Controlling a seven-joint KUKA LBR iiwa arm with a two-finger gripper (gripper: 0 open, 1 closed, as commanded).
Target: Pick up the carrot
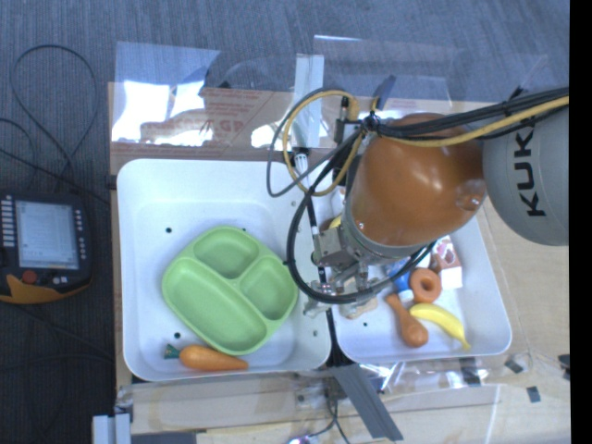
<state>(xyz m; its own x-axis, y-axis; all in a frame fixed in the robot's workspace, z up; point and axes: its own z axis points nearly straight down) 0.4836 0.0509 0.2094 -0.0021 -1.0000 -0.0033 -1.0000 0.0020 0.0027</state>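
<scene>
An orange carrot [214, 359] with a small green top lies flat in the left bin's front corner, just below the green plate [231, 289]. My gripper [344, 287] hangs under the arm's orange band [412, 192], over the left side of the right bin, close to the divider between the bins. It is well to the right of the carrot and apart from it. The wrist and cables hide most of the gripper's tip.
The green three-compartment plate fills the middle of the left bin [139, 202]. In the right bin [495, 336] lie a yellow banana [444, 325], an orange ring [426, 285], an orange-brown elongated piece [408, 320] and a small red-and-white box [448, 252]. A pendant [42, 248] lies far left.
</scene>
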